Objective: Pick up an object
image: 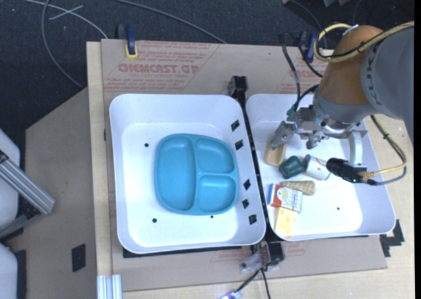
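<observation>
Over the right-hand bin [375,215], the grey arm [368,68] with its orange band reaches in from the right, its gripper [304,132] hanging low above a cluster of small objects. Its two fingers stand apart with nothing between them. Just below the fingers lie a tan block [274,154], a dark green object [293,165] and a white piece [318,170] beside it. Nearer the front edge rest a red-and-white packet [288,197], a tan wedge [305,187] and a yellow card [285,223]. A blue divided plate [195,174] sits in the middle of the left bin [125,160].
</observation>
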`<state>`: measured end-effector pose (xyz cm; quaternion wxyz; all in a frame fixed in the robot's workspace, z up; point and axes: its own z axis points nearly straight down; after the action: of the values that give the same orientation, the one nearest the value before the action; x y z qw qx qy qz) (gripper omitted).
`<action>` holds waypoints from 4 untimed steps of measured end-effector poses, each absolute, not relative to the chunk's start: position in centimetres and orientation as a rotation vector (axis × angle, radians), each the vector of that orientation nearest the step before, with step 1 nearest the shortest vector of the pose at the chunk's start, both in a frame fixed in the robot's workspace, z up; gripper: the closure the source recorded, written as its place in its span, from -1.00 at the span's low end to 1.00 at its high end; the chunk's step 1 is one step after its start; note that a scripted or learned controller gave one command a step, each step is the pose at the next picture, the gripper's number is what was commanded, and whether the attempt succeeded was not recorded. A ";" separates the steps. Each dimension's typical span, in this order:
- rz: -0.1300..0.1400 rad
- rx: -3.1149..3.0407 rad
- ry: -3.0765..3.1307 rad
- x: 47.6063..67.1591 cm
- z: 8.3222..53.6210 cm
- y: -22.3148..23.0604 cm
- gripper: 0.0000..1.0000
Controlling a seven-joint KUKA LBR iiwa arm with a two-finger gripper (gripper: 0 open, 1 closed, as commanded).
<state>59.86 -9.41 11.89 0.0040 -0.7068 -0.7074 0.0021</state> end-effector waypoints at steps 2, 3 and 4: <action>-0.002 -2.221 -2.220 60.0 9.6 -9.3 1.00; -0.006 -2.226 -2.225 60.5 15.6 -10.2 1.00; -0.007 -2.223 -2.226 59.8 20.9 -9.7 1.00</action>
<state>59.76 -9.66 20.90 -0.0023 -0.7067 -0.7075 -0.0021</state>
